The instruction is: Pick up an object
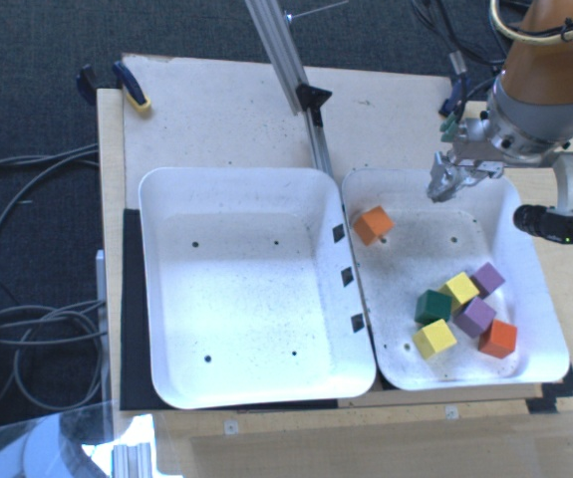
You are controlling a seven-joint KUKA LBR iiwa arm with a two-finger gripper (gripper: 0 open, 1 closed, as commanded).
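Observation:
In the camera view my gripper hangs over the back edge of the right bin, fingers pointing down, with nothing between them. An orange cube lies at the bin's back left, well to the gripper's left. Near the front right sits a cluster: a green cube, two yellow cubes, two purple cubes and an orange-red cube.
The left bin lies beside the right one, with a ridge of black clips between them. A metal pole slants across the bench's back. A yellow-blue clamp sits at the back left corner.

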